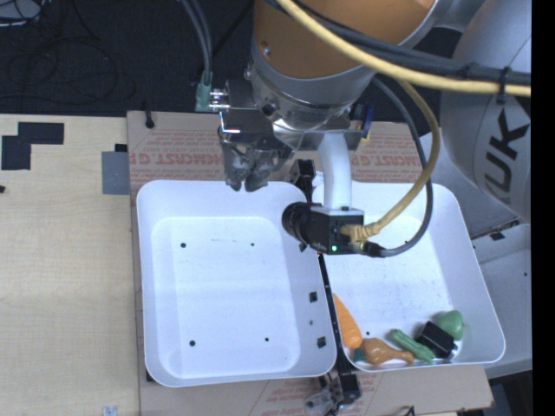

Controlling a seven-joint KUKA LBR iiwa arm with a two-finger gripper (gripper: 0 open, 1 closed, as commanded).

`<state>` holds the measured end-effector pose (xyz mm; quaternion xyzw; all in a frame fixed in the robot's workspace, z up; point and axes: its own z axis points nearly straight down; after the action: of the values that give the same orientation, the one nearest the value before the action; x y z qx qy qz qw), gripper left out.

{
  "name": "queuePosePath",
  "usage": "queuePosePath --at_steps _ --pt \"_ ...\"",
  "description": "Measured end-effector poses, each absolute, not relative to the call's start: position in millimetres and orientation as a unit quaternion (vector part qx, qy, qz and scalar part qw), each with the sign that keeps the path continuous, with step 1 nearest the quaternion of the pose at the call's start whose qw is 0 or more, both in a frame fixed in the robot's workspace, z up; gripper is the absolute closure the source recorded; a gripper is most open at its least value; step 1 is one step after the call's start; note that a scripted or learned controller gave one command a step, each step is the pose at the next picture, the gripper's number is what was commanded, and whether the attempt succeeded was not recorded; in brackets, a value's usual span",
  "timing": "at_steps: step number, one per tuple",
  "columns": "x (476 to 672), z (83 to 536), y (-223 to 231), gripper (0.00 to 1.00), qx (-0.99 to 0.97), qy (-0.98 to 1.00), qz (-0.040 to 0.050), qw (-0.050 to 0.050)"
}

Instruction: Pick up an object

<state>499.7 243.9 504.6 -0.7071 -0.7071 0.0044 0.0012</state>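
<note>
My gripper hangs above the far edge of the left white bin, with nothing visibly held in it. The objects lie in the near corner of the right white bin: an orange carrot-shaped piece along the divider, a tan-orange piece, a long green piece, a small black block and a rounded green piece. The gripper is well away from them, up and to the left.
The arm's grey and orange body covers the top of the view. A black camera module with yellow cable hangs over the divider between the bins. Cardboard lies under both bins.
</note>
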Motion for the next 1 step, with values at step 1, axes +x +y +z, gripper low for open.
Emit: queuePosePath --at_steps 1 --pt "499.7 538.9 243.3 1.00 -0.706 -0.708 0.0005 0.000"
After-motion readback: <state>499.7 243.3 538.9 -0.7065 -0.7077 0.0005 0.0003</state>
